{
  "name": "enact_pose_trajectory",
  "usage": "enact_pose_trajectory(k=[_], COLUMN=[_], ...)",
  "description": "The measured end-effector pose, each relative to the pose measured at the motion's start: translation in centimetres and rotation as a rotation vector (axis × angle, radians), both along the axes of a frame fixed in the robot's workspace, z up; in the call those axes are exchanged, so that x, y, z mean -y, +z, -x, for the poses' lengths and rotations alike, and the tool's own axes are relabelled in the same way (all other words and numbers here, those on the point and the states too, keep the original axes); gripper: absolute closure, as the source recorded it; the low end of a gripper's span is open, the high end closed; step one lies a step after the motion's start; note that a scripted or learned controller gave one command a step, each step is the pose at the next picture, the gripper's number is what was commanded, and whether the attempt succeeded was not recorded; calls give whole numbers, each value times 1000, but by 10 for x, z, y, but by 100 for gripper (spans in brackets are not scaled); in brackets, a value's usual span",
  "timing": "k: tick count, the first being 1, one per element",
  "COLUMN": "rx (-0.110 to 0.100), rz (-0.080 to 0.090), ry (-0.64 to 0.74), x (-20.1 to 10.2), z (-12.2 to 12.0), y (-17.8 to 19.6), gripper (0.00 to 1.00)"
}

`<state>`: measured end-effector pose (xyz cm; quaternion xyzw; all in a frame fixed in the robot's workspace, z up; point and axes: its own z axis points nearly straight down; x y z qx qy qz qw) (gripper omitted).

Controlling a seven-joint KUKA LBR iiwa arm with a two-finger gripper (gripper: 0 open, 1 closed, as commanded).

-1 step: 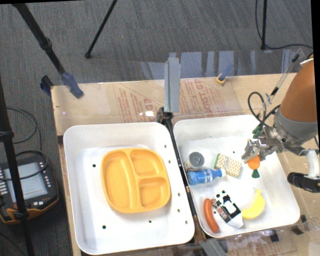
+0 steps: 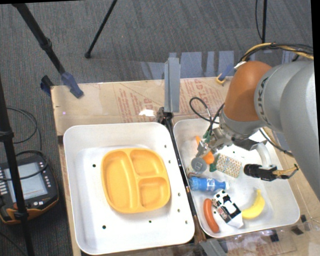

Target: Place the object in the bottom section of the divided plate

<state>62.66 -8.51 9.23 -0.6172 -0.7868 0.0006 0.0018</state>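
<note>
Now, gripper point(image 2: 203, 152): low in right bin point(image 2: 286, 206), finger state: cannot tell.
Divided plate point(image 2: 135, 180): yellow, left bin point(image 2: 80, 156).

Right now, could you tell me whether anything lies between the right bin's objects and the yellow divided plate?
The raised bin walls where the two bins meet run between the gripper, low among the right bin's objects, and the divided plate. Anything picked must be lifted over them. The plate's sections look bare.
</note>
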Motion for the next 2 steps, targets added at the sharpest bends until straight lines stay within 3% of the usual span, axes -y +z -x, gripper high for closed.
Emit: enact_pose_trajectory(k=[1, 2], rx=[2, 0], rz=[0, 1], ry=[-20, 86], x=[-80, -183], z=[7, 27], y=[95, 94], gripper=[100, 100])
